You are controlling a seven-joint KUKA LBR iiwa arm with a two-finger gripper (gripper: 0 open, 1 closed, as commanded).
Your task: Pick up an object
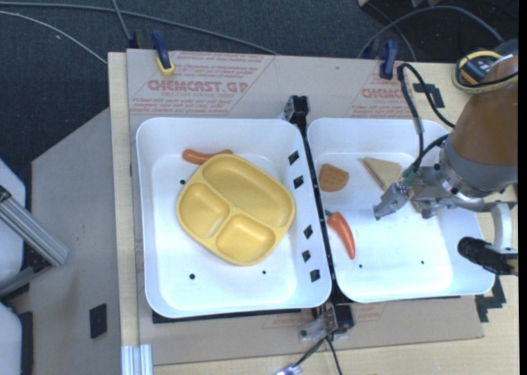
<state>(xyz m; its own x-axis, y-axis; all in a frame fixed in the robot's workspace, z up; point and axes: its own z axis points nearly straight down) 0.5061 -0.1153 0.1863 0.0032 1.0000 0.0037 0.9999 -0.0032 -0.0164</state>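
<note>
A single fixed camera looks down at a slant on both bins [156, 225] from above the bench.

Red print on the board [247, 77] beneath the bins reads "CHEMCAST GP" in large letters, up and to the left of the gripper [395, 200], with smaller red lines above and below it too fine to read. The same red print recurs directly above the gripper, partly covered by a cable and not fully legible.
</note>
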